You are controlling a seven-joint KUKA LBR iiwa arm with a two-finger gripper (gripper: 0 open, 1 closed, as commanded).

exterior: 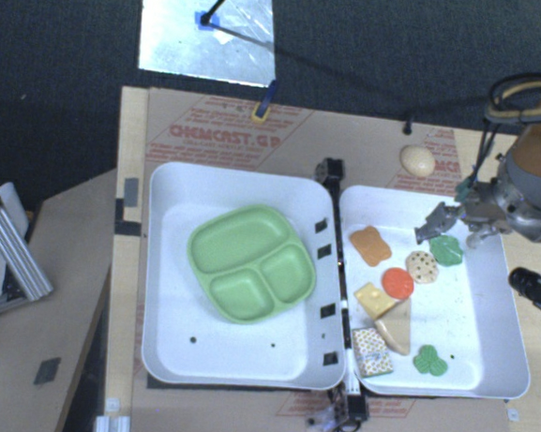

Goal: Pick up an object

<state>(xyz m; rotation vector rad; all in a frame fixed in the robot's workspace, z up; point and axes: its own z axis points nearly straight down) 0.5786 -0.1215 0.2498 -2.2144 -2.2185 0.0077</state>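
Note:
The right bin (pixel 497 315) holds several toy foods: an orange piece (pixel 370 244), a speckled cookie (pixel 422 265), a red disc (pixel 397 283), a yellow cheese block (pixel 372 297), a beige wedge (pixel 395 335), a patterned cracker (pixel 372 351), a green broccoli piece (pixel 431 363) and a green leafy piece (pixel 447 251). My gripper (pixel 457 231) hangs at the bin's far right part, fingers spread, open, just over the green leafy piece. Nothing is clamped between the fingers.
The left bin (pixel 173 202) carries a green divided plate (pixel 250 262). A beige egg-shaped item (pixel 417 160) lies on the cardboard behind the right bin. A black divider with clips (pixel 337 263) runs between the bins. A foil sheet (pixel 210 26) lies at the back.

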